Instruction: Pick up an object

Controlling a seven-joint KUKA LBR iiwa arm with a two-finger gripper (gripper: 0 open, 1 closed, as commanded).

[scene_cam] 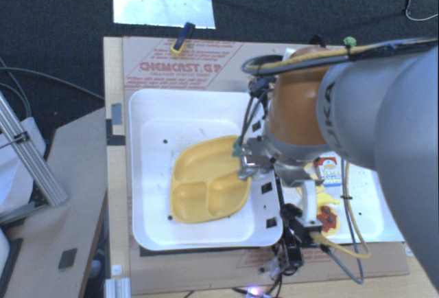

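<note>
A yellow divided plate [206, 183] lies tilted in the left white bin [154, 145], toward its right side. My gripper [245, 163] hangs below the orange-banded wrist [302, 108], right at the plate's right rim, and hides part of that rim. Whether it touches the plate is hidden by the gripper body.
The grey arm covers most of the right bin [374, 214]. Beneath it lie a small printed box [330, 170], a yellow piece [330, 198] and a red item [328, 220]. Cables [346, 248] dangle near the bins' front edge. A blue-and-yellow tool [182, 38] lies on the cardboard behind the bins.
</note>
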